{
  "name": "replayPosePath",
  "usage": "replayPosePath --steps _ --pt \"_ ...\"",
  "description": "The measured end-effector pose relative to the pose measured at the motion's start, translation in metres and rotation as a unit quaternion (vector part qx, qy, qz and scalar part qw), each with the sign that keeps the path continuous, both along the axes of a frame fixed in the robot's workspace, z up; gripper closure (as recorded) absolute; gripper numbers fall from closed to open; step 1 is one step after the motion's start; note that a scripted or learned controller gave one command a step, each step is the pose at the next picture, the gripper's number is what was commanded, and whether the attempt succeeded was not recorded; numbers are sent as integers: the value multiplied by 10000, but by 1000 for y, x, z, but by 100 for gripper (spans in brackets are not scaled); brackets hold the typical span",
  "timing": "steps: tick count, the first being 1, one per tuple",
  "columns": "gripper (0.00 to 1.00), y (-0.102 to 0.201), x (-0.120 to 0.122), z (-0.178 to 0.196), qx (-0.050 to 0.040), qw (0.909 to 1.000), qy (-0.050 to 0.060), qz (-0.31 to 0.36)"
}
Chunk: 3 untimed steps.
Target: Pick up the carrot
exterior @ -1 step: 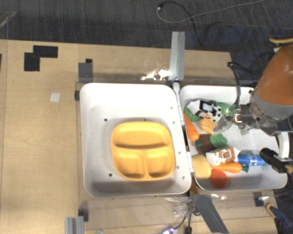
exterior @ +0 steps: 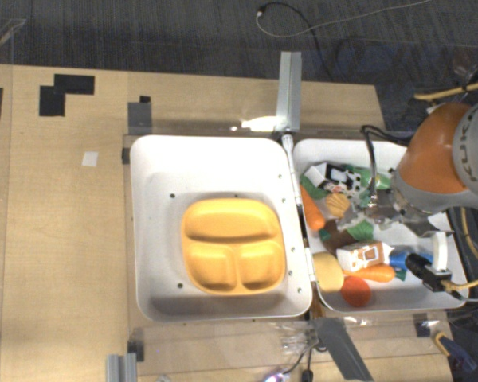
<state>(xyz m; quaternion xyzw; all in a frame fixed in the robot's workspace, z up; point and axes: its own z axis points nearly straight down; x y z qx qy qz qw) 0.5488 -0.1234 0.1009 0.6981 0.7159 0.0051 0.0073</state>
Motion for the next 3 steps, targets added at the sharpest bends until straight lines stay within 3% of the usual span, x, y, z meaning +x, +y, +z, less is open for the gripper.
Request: replayPosePath --steps 1,2,3 --pt "0 -40 -21 0 -21 9927 5 1205" --pt "100 -38 -18 11 -15 9925 -24 1222" --pt "100 -38 -15 22 -20 9924 -50 1233"
